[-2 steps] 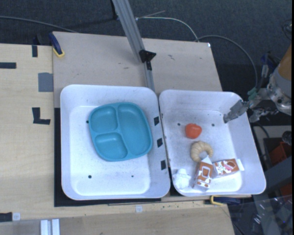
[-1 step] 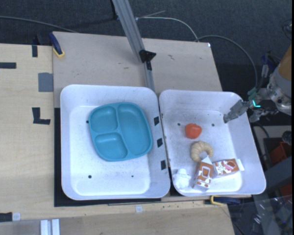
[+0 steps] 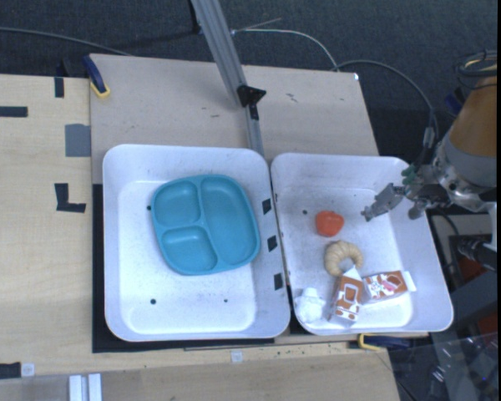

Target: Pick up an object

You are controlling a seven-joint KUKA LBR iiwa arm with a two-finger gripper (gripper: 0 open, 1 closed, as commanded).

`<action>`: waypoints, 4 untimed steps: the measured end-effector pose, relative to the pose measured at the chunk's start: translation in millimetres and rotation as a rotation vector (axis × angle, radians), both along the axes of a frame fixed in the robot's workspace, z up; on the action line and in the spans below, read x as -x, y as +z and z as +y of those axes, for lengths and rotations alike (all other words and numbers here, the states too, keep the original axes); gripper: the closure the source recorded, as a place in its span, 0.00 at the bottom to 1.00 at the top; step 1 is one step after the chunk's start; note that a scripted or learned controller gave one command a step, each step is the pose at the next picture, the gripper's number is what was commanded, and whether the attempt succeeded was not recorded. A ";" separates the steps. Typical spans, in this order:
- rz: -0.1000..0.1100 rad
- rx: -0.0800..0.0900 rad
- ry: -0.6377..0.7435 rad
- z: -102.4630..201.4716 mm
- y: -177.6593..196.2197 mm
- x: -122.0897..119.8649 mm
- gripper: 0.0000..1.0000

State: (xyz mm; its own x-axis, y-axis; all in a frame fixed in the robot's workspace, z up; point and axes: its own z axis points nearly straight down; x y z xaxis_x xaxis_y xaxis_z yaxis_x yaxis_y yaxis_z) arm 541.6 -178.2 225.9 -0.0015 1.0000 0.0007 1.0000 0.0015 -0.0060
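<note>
White plastic made up both shallow bins, set side by side on the bench. The left bin (image 3: pixel 125 224) carried a blue divided tray (image 3: pixel 206 224), three compartments, lying flat near the middle. The right bin (image 3: pixel 417 249) held the small things: a red tomato-like ball (image 3: pixel 329 222) toward the centre, a croissant (image 3: pixel 342 256) just below it, and at the near edge an orange-and-white carton (image 3: pixel 347 297) touching a red-and-white packet (image 3: pixel 387 286) — with a crumpled white wrapper (image 3: pixel 311 304) in the corner beside them. The gripper (image 3: pixel 395 201) hung over the right bin's far right part, its dark fingers spread apart with nothing between them, well apart from the tomato-like ball and the croissant. Behind it the arm's orange band (image 3: pixel 476 119) showed at the right side. A grey metal rail (image 3: pixel 221 44) slanted down toward the seam between the bins.
</note>
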 end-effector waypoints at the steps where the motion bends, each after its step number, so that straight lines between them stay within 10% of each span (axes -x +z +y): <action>1: 0.002 -0.001 -0.001 0.3 -63.4 6.8 0.00; 2: 0.001 0.000 0.000 7.7 -109.2 8.6 0.00; 3: -0.003 0.000 0.001 7.7 -96.6 7.5 1.00; 4: -0.005 0.001 -0.001 4.0 -38.7 10.5 1.00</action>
State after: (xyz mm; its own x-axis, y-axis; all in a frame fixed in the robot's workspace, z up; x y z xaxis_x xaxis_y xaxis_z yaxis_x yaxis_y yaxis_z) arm 531.0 -174.2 187.2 -0.0006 1.0000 0.0001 1.0000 0.0006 -0.0012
